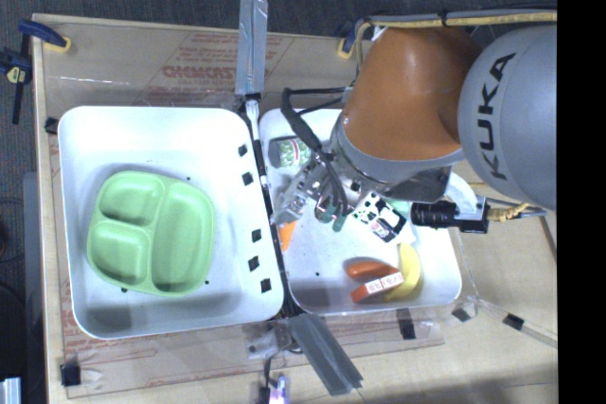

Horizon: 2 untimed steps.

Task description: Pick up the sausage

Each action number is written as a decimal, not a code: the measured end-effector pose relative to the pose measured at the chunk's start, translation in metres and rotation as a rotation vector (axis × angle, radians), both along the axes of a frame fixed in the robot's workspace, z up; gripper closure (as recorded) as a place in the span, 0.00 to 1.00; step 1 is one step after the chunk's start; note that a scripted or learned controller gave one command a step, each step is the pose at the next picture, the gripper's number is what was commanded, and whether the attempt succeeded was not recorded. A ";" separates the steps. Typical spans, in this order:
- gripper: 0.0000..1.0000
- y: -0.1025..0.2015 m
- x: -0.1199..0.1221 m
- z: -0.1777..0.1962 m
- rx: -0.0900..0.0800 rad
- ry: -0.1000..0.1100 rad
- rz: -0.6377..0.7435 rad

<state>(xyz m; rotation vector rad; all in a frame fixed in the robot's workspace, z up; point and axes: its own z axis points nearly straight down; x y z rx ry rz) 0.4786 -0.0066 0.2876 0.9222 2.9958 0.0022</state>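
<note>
The sausage, a short red-orange link, lies near the front of the right bin, close beside a yellow banana. A second orange piece with a white label rests just in front of it. My gripper hangs low over the left middle of the right bin, under the orange wrist band. It is behind and to the left of the sausage and apart from it. I see nothing held in it.
A small orange item lies by the right bin's left wall. A green-labelled can sits at its back left. A black-and-white tag lies beside the gripper. The left bin holds a green divided plate.
</note>
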 end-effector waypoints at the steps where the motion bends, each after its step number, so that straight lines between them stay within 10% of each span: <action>1: 1.00 0.000 0.002 0.011 0.000 -0.005 0.004; 2: 1.00 0.047 0.050 0.073 0.001 0.001 0.013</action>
